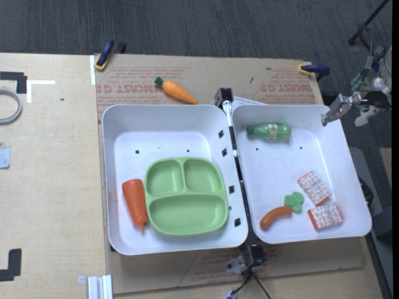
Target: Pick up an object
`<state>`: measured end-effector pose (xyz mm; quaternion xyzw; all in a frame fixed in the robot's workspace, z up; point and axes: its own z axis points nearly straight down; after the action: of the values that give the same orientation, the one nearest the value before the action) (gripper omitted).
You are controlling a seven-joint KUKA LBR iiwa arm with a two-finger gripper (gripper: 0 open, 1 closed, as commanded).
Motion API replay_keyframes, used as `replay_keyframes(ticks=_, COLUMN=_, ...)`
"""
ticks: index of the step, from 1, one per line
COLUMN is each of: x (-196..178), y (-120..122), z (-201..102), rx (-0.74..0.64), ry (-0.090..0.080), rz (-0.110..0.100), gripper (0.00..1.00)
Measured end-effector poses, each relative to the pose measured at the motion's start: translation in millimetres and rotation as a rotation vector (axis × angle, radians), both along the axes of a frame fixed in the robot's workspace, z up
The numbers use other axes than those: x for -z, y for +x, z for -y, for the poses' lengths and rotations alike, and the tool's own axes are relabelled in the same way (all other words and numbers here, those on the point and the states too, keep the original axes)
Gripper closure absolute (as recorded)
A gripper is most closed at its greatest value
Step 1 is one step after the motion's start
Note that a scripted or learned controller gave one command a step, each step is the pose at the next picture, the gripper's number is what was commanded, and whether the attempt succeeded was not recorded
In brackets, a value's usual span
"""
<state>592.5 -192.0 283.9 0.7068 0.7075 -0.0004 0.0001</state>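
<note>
so the gripper sits off the top right corner of the right bin, just outside its rim, up over the floor by the bench edge. jaws look apart, two thin fingers splayed out toward the bin, nothing between them.

right bin stuff: a green bottle lying on its side near the top edge, closer to the left wall. down by the bottom edge there's a sausage, and a little green leafy piece touching its upper end. two red-and-white packets sit toward the bottom right corner, one above the other, almost touching.

left bin: a green divided plate takes up the middle and lower part, and an orange carrot-ish thing lies just beside the plate's left edge, near the bin's left wall.

there's also a carrot out on the cardboard above the left bin's top edge, well apart from everything in the bins. blue clamps hold the cardboard at its top corners.
</note>
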Motion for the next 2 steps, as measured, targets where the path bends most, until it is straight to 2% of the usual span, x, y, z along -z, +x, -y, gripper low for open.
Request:
replay_keyframes(ticks=1, x=114, y=-31, z=-41, rx=-0.262, ry=0.0, rz=0.001, gripper=0.0)
replay_keyframes(ticks=2, x=192, y=-79, z=-60, rx=-0.52, ry=0.001, rz=0.001, gripper=0.0)
